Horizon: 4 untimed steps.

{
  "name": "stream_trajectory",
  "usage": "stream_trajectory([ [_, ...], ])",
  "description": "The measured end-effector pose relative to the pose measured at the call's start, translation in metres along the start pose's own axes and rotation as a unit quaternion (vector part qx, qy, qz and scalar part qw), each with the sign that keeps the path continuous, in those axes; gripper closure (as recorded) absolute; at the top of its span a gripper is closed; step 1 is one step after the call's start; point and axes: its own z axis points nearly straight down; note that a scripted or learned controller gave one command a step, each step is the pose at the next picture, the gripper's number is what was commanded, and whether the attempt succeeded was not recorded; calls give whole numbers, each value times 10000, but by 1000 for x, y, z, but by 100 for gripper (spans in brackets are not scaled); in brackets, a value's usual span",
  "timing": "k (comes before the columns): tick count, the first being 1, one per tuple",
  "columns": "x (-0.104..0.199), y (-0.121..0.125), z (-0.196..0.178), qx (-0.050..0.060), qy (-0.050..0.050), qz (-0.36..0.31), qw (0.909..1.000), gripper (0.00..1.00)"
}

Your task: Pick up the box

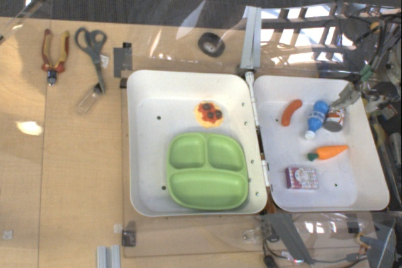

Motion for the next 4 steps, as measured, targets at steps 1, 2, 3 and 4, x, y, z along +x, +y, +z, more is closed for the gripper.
stream_trajectory([
  [1, 18, -65, 81, 2, 0, -647, 9979, 0],
  [2, 68, -76, 162, 3, 5, -1318, 9913, 0],
  [3, 63, -74, 186, -39, -2, -1207, 9927, 0],
  [4, 62, -69, 173, -110, -40, -1213, 9925, 100],
])
